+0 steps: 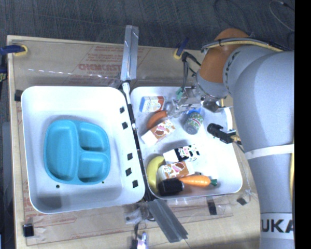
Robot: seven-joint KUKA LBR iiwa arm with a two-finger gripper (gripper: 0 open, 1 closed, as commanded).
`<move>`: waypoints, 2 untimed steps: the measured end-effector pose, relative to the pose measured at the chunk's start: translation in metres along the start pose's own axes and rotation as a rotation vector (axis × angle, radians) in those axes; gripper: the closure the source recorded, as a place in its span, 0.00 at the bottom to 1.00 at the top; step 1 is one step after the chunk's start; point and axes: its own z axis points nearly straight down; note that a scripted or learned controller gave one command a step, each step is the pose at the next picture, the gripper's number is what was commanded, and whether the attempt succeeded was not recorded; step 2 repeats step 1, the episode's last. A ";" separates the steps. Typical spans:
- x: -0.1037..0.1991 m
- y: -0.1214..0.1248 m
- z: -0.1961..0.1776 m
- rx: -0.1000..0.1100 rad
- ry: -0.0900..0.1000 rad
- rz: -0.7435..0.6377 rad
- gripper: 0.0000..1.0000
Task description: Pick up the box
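Observation:
Several small boxes lie in the right bin [225, 176]. A white, blue and orange carton [151, 104] sits at the bin's far left corner. A red and white box [162, 130] lies nearer the middle, and a black-and-white cow-patterned box [182, 153] is below it. An orange box [174, 169] is beside a banana [154, 171]. My gripper [180, 105] hangs low over the far part of this bin, just right of the white carton and above a green-labelled can [193, 121]. No box is between its fingers as far as I can see.
A brown sausage [156, 119] lies between the carton and the red box. A carrot [196, 180] and a black object [171, 187] rest at the near wall. The left bin [33, 191] holds a blue divided plate [78, 150]. My grey arm covers the bin's right side.

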 end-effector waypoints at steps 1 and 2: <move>0.067 -0.009 -0.082 -0.019 -0.005 -0.087 1.00; 0.067 -0.009 -0.082 -0.019 -0.005 -0.087 1.00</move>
